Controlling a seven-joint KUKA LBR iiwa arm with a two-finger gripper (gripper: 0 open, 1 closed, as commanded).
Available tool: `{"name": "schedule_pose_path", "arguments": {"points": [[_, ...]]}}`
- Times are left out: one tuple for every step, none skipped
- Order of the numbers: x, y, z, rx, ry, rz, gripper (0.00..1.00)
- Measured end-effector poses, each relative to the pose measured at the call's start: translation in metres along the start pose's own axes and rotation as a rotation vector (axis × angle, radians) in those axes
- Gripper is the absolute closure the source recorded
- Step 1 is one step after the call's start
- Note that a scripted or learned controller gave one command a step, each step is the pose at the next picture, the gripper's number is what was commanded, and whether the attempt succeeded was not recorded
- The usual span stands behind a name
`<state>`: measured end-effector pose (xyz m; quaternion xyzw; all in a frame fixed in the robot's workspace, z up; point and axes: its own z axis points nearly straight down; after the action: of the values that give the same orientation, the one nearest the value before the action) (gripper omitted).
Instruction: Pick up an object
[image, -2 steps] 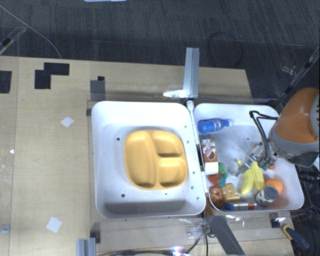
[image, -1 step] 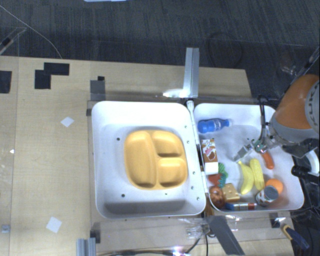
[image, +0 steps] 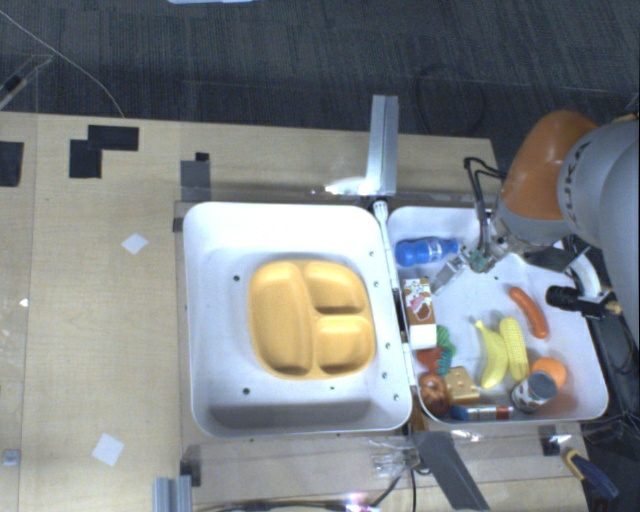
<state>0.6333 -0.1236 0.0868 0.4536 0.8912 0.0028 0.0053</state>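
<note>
Right bin (image: 590, 385), near its back-left corner: hand (image: 478, 258) hovers just beside small blue plastic bottle (image: 426, 250) lying on its side. Can't tell whether it's open or holding anything. Bottle probably light, stiff, slick, prone to roll; grip across mid-body.

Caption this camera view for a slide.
KUKA arm reaches over right bin of toy food; yellow divided tray sits in left bin.

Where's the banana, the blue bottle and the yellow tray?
banana (image: 490, 355): camera view, middle of its yellow body, in the right bin.
blue bottle (image: 424, 250): camera view, middle of its blue side.
yellow tray (image: 285, 330): camera view, floor of its big left compartment.
</note>
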Motion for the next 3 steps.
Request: {"name": "schedule_pose_path", "arguments": {"points": [[-0.002,0.003,-0.012,-0.005,-0.008,-0.007,1.00],[-0.001,0.003,-0.011,-0.004,-0.007,-0.008,0.00],[-0.005,0.038,0.001,0.022,0.005,0.193,0.00]]}}
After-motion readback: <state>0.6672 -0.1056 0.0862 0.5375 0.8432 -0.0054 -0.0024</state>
